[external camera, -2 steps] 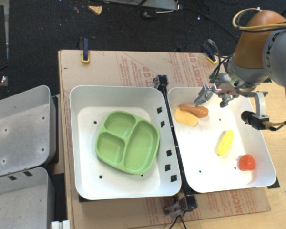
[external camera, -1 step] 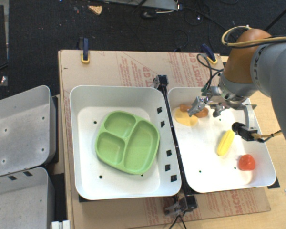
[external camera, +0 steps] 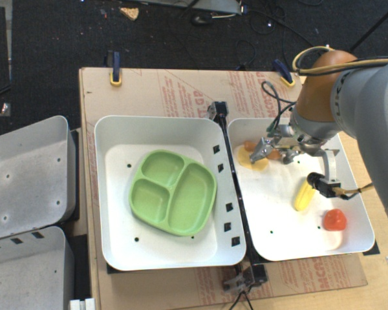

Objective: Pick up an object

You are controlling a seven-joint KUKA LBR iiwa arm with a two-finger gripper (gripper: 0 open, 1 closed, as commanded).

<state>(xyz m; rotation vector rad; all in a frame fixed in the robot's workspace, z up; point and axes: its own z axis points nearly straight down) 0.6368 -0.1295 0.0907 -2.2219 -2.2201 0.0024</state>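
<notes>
**Arm low in the right bin, over pale yellow and orange pieces at its far left corner**

In the right bin [external camera: 349, 241] lie the things that could be picked. A pale yellow piece [external camera: 257, 164] sits near the bin's far left corner, with a small orange piece [external camera: 247, 146] just beside it on the far side. Both lie directly under the gripper [external camera: 269, 148], whose metal tips reach down to them; whether either piece is actually touched cannot be told from this slant. The jaws stand somewhat apart, one tip toward the divider and the other toward the bin's middle, and nothing can be seen clamped between them.

Further toward the near right of the same bin lies a bright yellow, elongated object [external camera: 304, 196], tilted, with a black part of the arm's fittings just above its upper end. Near it, closer to the bin's near right corner, rests a red-orange rounded object [external camera: 335, 220], apart from the yellow one.

The arm [external camera: 365, 102] comes in from the right, grey, with its orange band [external camera: 320, 86] above the wrist and cables looping around it.

The left bin [external camera: 116, 237] holds a light green divided plate [external camera: 173, 192] with three compartments, lying flat and turned at an angle near the bin's middle.

Both bins sit side by side on the bench [external camera: 168, 86], a brown board with red printing, fixed at its far edge by a yellow clamp [external camera: 116, 75] and a blue-and-yellow clamp [external camera: 284, 73]. To the left of the bench stand further white trays [external camera: 26, 173].
</notes>
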